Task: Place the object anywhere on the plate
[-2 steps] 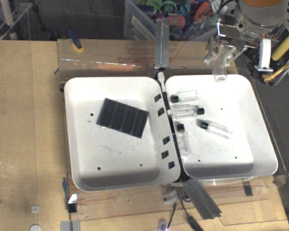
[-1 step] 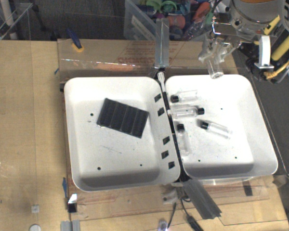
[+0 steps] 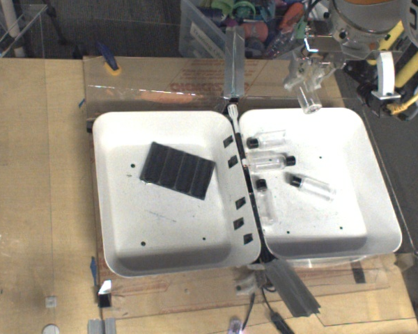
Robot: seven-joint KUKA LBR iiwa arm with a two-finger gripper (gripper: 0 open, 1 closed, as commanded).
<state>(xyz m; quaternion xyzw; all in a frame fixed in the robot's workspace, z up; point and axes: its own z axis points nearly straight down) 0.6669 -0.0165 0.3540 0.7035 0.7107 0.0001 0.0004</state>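
Camera view shows, in the left bin [image 3: 118, 249], a dark ribbed plate [image 3: 177, 170] lying flat. In the right bin [image 3: 376, 235], four clear vials [image 3: 310, 185] with black caps lie near the divider [image 3: 241, 186], well apart from the plate. Farther back, over that bin's far rim, the gripper [image 3: 305, 89] hangs with fingers slightly parted, holding and touching nothing, a tub of toys [image 3: 251, 5] beyond it.
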